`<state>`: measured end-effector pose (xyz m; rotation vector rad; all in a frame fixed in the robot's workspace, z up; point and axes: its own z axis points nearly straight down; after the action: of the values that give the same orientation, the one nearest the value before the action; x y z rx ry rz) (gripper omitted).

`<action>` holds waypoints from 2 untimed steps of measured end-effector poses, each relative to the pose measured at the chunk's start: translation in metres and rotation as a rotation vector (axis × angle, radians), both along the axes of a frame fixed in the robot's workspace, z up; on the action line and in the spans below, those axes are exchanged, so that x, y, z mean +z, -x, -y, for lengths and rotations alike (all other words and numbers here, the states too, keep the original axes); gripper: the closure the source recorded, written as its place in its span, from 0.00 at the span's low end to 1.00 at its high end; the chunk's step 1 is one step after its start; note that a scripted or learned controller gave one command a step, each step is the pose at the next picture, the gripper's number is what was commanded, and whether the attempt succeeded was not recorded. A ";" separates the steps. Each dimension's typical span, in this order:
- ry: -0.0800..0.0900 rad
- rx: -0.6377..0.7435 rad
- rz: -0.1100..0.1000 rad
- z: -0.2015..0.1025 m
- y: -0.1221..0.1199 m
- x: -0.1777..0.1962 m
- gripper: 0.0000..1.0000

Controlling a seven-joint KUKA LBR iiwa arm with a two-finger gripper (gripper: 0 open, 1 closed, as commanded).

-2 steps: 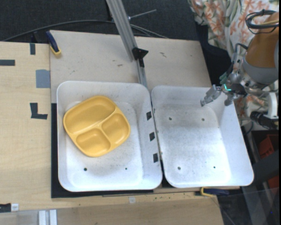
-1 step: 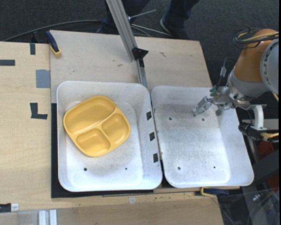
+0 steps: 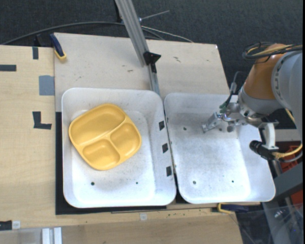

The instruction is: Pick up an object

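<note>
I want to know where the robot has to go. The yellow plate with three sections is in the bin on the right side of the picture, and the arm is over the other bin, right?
Not quite. The camera view shows the yellow plate with three sections lying in the left bin, not the right one. The arm's end effector is over the right bin.

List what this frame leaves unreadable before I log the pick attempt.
- gripper over the right bin, camera view: too small and seen from above; open or shut is not readable.
- Whether it touches the bin floor: the slanted view does not settle it.
- Underside of the yellow divided plate in the left bin: hidden by the plate itself.
</note>
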<state>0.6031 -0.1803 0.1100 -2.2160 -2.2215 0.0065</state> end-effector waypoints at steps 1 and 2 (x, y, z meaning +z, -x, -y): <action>0.001 0.000 0.003 -0.001 0.000 -0.023 0.00; 0.000 0.002 0.003 -0.002 0.000 -0.012 1.00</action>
<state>0.6031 -0.1787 0.0982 -2.2161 -2.2250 0.0031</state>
